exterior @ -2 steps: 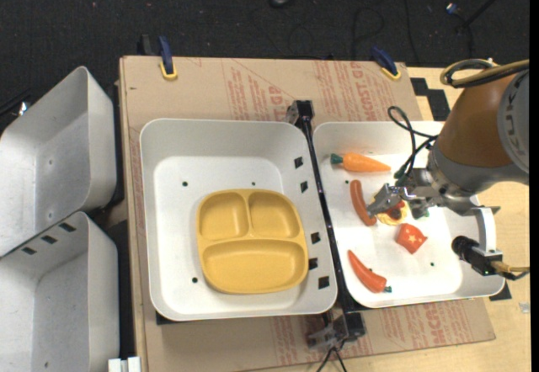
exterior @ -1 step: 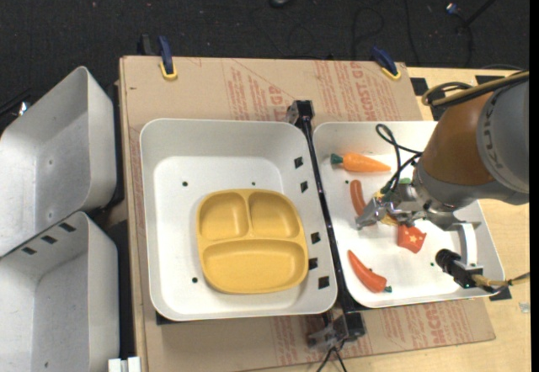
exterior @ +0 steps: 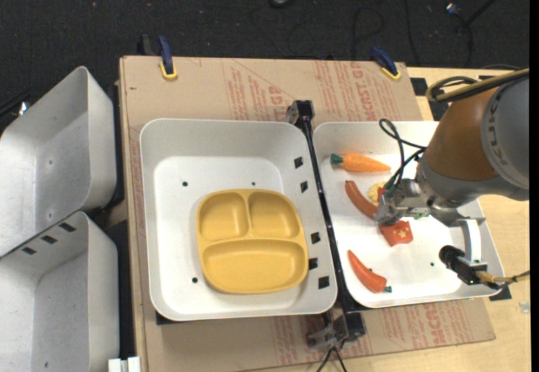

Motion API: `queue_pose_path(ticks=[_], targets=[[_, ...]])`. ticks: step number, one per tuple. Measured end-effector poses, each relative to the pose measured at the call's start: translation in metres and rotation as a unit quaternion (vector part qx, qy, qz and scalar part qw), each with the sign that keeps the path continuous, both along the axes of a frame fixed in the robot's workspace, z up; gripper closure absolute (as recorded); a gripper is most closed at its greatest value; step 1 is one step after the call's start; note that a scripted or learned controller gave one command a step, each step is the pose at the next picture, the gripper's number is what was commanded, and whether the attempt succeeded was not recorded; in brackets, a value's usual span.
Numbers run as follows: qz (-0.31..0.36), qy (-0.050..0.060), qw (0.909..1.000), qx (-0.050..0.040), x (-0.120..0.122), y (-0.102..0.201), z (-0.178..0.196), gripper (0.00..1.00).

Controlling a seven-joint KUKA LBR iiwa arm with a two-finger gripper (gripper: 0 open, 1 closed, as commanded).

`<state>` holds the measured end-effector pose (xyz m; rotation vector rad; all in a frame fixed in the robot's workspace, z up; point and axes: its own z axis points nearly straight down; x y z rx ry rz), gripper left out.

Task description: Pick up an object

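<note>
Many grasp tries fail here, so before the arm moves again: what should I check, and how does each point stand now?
1. Gripper is over the right white bin: ok.
2. Small red chunky toy piece lies just below the gripper: ok.
3. Anything held in the jaws: cannot tell.
4. Long red pepper-shaped toy crowds the gripper's left side: not ok.
5. Orange toy carrot and red chili-shaped toy lie apart from the gripper: ok.

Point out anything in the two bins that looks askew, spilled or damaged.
Nothing stands out. The yellow divided plate lies flat in the left bin. In the right bin, the carrot and red pieces lie loose, all inside the walls. The gripper is down among them.
</note>
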<state>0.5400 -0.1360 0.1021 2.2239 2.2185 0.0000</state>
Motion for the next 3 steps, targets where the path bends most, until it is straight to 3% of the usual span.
queue_pose_path(ticks=[3], targets=[[0.003,-0.003,1.0000,-0.0008,0.012,0.003,0.174,1.00]])
